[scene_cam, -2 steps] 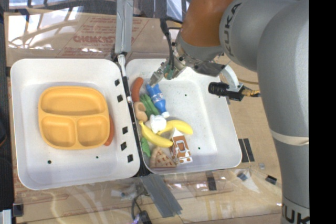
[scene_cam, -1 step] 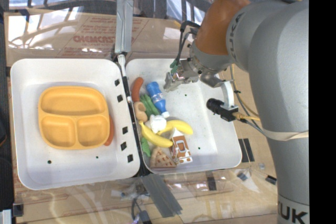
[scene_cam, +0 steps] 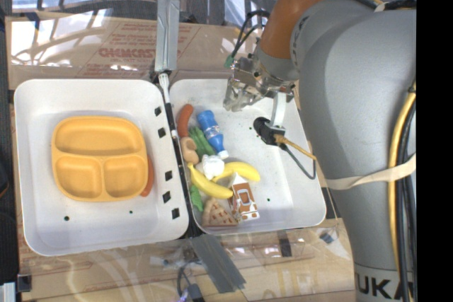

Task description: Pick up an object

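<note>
Grey arm (scene_cam: 354, 81), orange band above the wrist, reaching in from 3 o'clock and bent down over right bin (scene_cam: 304, 201). Wrist tipped toward 9 o'clock. Pincer (scene_cam: 237, 101) over bare white floor at the bin's 12 o'clock end, apart from the pile. Pincer opening: cannot tell, too blurred to read.

Objects for picking heaped along right bin's 9 o'clock wall, running down to 6 o'clock; pile at 7 o'clock from pincer. Blue bottle (scene_cam: 210, 131) nearest to pincer, lying tilted. Red-orange sausage shape (scene_cam: 184, 120) just beside bottle at 9 o'clock, green pieces (scene_cam: 200, 143) between the two. White round item (scene_cam: 212, 166) at bottle's 6 o'clock end, touching yellow banana (scene_cam: 243, 170). Second banana (scene_cam: 207, 184) at 7 o'clock of white item. Orange-and-white carton (scene_cam: 244, 201) and brown waffle-like piece (scene_cam: 218, 212) at pile's 6 o'clock end.

Left bin (scene_cam: 28, 223): yellow divided tray (scene_cam: 99, 159), three compartments, orange sausage shape (scene_cam: 146, 182) against its 3 o'clock edge.
</note>
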Action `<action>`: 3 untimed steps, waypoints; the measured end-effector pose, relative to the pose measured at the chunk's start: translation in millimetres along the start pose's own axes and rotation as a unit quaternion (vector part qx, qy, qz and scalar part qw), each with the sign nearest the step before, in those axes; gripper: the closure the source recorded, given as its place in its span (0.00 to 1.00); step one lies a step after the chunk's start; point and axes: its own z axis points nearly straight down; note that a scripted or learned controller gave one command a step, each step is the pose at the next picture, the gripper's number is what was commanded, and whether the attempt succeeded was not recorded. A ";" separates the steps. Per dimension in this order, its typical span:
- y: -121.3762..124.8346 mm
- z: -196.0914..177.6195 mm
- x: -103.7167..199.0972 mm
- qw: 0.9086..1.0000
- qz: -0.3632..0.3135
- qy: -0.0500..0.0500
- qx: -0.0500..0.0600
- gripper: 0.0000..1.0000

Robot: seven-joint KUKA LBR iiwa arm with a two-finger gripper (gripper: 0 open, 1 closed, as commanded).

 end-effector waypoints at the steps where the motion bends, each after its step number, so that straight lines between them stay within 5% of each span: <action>1: -44.7 -45.8 44.3 0.998 0.059 0.001 0.001 0.00; 2: -45.1 -44.8 43.7 0.998 0.060 0.000 0.002 0.00; 3: -9.8 -91.7 32.7 0.992 -0.123 0.000 -0.002 0.00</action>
